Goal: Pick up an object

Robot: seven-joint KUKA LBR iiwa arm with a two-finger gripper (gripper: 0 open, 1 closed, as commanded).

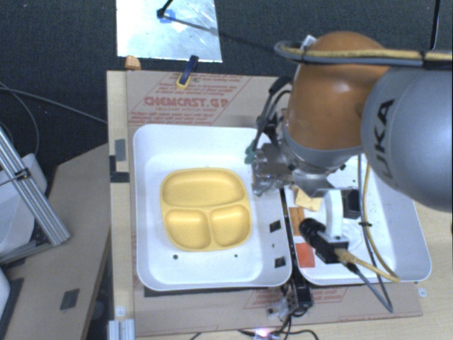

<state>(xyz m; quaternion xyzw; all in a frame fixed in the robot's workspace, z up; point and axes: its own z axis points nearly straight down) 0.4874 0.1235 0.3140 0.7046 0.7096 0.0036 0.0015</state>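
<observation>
The tool (263,168) hangs low over the seam between the two bins, at the left bin's right wall; whether it is spread or closed, and whether it has hold of anything, cannot be told, since the orange band (333,98) and grey arm (410,133) cover most of it. Just to its left, in the left bin (141,261), lies one yellow divided tray (206,208), flat and right way up, with three compartments: one long across the top, two smaller below. It appears to be thin moulded plastic, so probably light, stiff enough to lift by one side, and smooth, hence inclined to slip. The raised outer rim, or a ridge between compartments, looks the soundest place for a pinch; the nearest rim is its right edge. The right bin (417,264) holds several small items, partly hidden and too cluttered to count, among them one orange flat piece (304,254). Both bins rest on one cardboard sheet (191,101) on the desk.
</observation>
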